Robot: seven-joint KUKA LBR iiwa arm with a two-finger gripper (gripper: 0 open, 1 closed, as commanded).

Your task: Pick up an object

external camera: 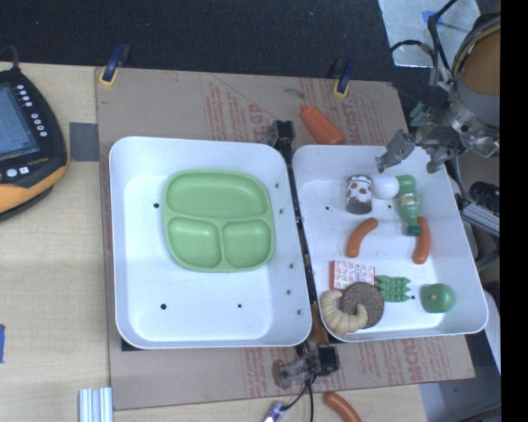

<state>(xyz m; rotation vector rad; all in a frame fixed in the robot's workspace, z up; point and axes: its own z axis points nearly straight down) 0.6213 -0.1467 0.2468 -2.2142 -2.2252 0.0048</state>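
Pale wooden bench carries two shallow white bins side by side. Over the right bin's far edge hangs the two-finger gripper, fingers spread wide and holding nothing. Just below it, toward the camera, lies a small white ball, beside a green bottle. Two orange sausages lie nearby.

Two bins side by side mid-frame on the counter. Left bin holds a divided plate, upper centre. Right bin: cup, ball and bottle along the top; two sausages below; donuts, carton and apple at the lower edge. Gripper over the right bin's upper right corner. Pendant at frame left.
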